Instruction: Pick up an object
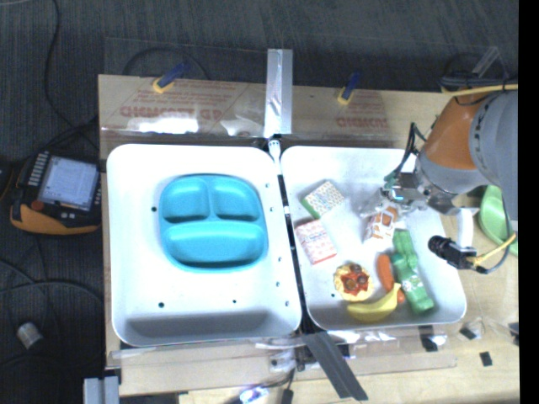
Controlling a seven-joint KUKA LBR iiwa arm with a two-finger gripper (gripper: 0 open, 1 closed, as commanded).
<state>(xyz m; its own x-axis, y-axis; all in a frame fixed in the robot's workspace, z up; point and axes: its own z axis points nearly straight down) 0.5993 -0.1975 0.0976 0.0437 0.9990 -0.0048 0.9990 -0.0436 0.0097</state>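
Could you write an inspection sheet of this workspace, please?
Surface: bench with left bin and right bin.
Job's things: in right bin, banana, green bottle, carrot, pizza toy, two cards.
Clutter: blue tray in left bin.
Gripper: gripper over right bin, near a small carton; finger state unclear.
Cables: one on the floor, top left.
Surroundings: handheld device on the floor, left.

Right bin (337,162) held a green-checked packet (323,198), pink-checked packet (315,241), small orange-and-white carton (381,223) tilted near the gripper, green bottle (411,273) lying lengthwise, orange carrot (386,268) beside it, yellow banana (376,305) at the near edge, round red-and-yellow pizza piece (352,280).
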